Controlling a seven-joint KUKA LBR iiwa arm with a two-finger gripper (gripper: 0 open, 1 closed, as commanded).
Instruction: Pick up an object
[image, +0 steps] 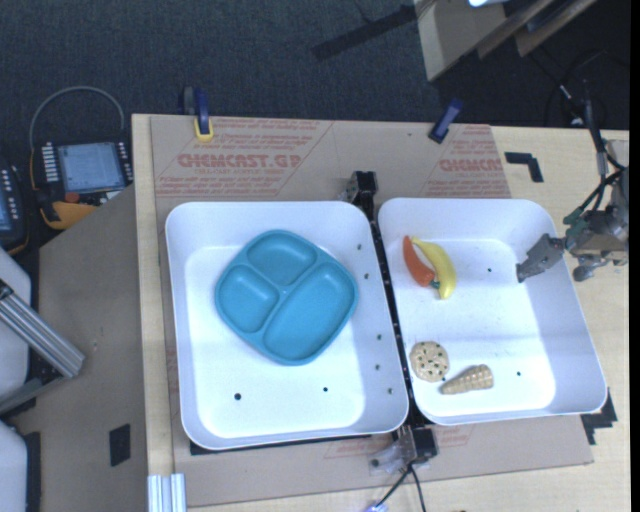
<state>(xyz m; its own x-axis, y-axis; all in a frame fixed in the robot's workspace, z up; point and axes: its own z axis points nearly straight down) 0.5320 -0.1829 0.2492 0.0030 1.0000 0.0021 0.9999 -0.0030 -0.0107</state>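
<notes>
The right bin (560, 330) holds a yellow banana (441, 270) with an orange-red carrot-like piece (416, 259) lying against its left side. Toward the front of the bin lie a round speckled cookie (429, 361) and a tan waffle cone (468, 380). My gripper (562, 264) hangs over the bin's right rim, well to the right of the banana. Its fingers are spread open with nothing between them.
In the left bin (200, 380) sits a blue divided plate (287, 296). A black clamp (362, 186) sits at the back where the two bins meet. Cables and the arm's wrist (605, 225) crowd the right edge.
</notes>
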